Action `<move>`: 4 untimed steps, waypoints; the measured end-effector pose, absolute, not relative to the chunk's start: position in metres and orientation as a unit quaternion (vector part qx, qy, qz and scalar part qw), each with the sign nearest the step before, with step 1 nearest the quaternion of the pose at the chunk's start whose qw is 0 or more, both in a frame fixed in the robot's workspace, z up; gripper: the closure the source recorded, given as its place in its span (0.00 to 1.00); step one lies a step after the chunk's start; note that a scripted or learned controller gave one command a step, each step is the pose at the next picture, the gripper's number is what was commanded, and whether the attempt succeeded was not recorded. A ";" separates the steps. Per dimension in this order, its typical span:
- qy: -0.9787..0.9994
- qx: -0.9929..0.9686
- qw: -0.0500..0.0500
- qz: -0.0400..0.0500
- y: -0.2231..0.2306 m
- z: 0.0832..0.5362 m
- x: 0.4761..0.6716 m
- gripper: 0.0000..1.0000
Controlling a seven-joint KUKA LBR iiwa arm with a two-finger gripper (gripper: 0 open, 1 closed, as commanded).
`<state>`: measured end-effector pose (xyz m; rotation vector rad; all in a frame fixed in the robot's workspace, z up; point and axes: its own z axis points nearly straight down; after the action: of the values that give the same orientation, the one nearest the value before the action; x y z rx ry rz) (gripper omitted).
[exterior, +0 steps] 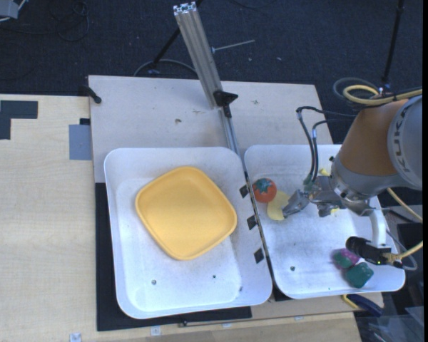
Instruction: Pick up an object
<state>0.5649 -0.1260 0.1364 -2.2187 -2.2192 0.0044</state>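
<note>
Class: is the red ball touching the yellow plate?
Apart. The camera view shows the ball in the right bin and the plate in the left bin.

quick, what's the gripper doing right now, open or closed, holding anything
Gripper: cannot be told from this view. It sits low in the right bin, beside the pale yellow object and the red-orange ball.

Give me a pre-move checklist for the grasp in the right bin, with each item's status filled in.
1. Gripper positioned over the right bin: ok.
2. Target close by: pale yellow object lies just beside the gripper: ok.
3. Gripper holding anything: cannot tell.
4. Neighbor clearance: red and green ball touches or nearly touches the yellow object: not ok.
5. Other objects out of the way: green block and pink piece sit in the near right corner: ok.
6. Yellow plate lies in the left bin, apart: ok.
</note>
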 end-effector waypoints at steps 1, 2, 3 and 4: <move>-0.706 -0.708 0.000 0.000 -0.127 0.148 0.566 1.00; -0.707 -0.707 -0.002 -0.001 -0.124 0.210 0.565 1.00; -0.707 -0.707 -0.002 -0.002 -0.129 0.272 0.566 1.00; -0.707 -0.707 0.000 0.000 -0.130 0.276 0.565 1.00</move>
<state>0.5655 -0.1295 0.2765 -2.2219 -2.2206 0.0003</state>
